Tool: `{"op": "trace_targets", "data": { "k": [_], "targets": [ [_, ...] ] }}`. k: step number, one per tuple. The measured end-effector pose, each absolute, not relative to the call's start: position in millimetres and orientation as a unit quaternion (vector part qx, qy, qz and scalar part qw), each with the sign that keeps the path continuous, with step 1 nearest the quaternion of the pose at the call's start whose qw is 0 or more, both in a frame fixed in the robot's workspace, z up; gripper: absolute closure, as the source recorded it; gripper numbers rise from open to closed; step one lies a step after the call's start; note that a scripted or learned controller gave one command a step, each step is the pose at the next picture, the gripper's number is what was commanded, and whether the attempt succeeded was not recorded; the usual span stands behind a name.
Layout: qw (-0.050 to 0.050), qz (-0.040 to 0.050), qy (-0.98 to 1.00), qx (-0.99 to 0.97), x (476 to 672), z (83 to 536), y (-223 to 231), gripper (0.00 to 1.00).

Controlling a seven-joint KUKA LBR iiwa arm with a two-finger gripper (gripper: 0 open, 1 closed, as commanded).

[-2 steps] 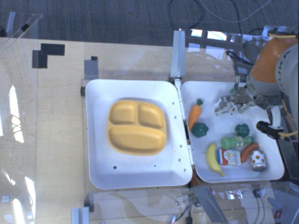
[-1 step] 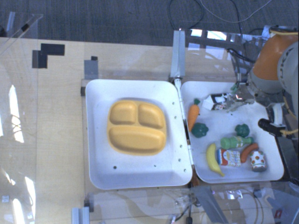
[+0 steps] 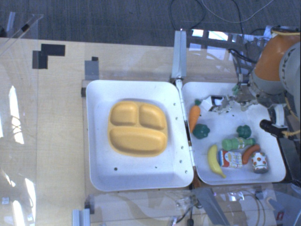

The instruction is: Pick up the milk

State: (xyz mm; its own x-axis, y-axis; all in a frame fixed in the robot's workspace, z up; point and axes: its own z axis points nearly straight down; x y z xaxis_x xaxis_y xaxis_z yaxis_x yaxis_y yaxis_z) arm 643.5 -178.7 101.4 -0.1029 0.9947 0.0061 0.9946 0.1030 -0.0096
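The camera view looks down at a slant on a pale wooden table (image 3: 51, 126) bearing two shallow white bins side by side, their inner rims touching along a seam that runs from the far middle toward the near edge. The left bin (image 3: 96, 126) is the larger in view and holds a yellow divided tray (image 3: 138, 128) with three compartments, set a little toward the far side; bare white floor rings the tray on all sides, widest along the near wall and the left wall. The right bin (image 3: 270, 175) is crowded in its near half. The milk (image 3: 230, 158), a small carton lying on its side with a blue and red label, sits near the front wall, with a banana (image 3: 215, 160) just beside it on the left and a green vegetable (image 3: 237, 143) touching its far edge. A sausage (image 3: 250, 153) lies tilted at the carton's right, and a small white spotted can (image 3: 259, 161) stands near the bin's front right corner. A carrot (image 3: 194, 117) lies along the left wall by the seam, with a dark broccoli floret (image 3: 201, 131) just below it; a second floret (image 3: 243, 131) sits toward the right. The middle of this bin is open floor. The grey arm (image 3: 277, 65) with its orange band enters from the right, and the hand (image 3: 235, 100) hangs over the far part of the right bin, well apart from the milk; whether its grip is apart or together I cannot tell.
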Motion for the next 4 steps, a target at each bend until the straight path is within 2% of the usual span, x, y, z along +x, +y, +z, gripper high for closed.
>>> {"op": "trace_targets", "data": {
  "k": [1,2,3,4],
  "targets": [
    [0.009,0.0154,-0.753,-0.658,661.4,94.8,-155.7,0.0],
    [0.005,0.0152,-0.777,-0.629,662.7,94.6,-124.6,0.0],
    [0.014,0.0147,-0.781,-0.625,661.9,104.4,-115.0,1.0],
    [-0.005,0.0078,-0.731,-0.682,666.5,186.6,-65.9,1.0]
  ]
}}
